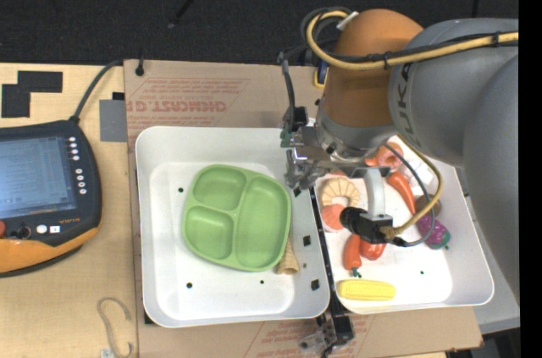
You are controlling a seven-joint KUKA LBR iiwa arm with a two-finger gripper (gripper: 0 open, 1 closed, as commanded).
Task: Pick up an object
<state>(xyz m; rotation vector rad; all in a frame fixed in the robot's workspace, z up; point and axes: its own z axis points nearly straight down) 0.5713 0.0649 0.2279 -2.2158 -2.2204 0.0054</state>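
1. Above the wall between the two white bins on the tabletop, the pincer (298, 172) is hanging low; I cannot tell how wide it is.
2. A yellow corn cob (366, 290) is lying in the right bin (440, 276), near its front edge.
3. A green divided plate (237, 217) is sitting in the left bin (161, 263).

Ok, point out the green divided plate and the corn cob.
green divided plate (258, 217), camera view, floor of its large compartment.
corn cob (366, 290), camera view, middle of the cob.
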